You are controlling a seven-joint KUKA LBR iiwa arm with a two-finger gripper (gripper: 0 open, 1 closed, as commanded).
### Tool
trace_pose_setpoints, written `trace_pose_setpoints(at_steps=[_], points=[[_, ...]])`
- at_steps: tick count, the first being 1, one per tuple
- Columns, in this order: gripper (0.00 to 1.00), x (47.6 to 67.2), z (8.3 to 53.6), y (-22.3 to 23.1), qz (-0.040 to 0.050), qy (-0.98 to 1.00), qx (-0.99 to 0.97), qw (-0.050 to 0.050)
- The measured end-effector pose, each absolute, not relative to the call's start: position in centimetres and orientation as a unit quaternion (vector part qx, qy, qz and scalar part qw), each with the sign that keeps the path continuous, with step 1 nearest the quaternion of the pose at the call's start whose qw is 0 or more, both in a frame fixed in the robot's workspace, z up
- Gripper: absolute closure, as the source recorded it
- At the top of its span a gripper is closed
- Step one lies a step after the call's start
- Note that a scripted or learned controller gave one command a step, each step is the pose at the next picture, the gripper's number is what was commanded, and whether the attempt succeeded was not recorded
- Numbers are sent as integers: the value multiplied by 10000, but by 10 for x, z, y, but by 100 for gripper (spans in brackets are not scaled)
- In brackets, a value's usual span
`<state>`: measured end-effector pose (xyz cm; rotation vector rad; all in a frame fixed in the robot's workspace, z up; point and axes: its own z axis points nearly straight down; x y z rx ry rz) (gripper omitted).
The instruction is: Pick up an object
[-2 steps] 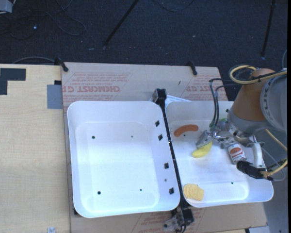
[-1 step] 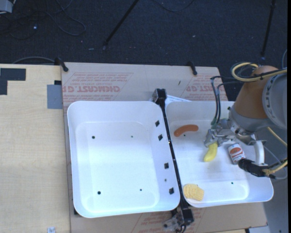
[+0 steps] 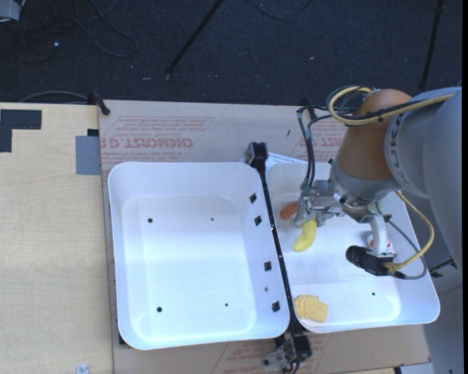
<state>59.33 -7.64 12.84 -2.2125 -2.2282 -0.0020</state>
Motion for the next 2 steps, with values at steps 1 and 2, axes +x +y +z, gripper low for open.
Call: trace_pose_setpoints(at_steps=[1,2], points=[[100,539,191,-11,-5,-7091,-7051,24],[100,562,250,60,-15,-7094,-7048,-3]])
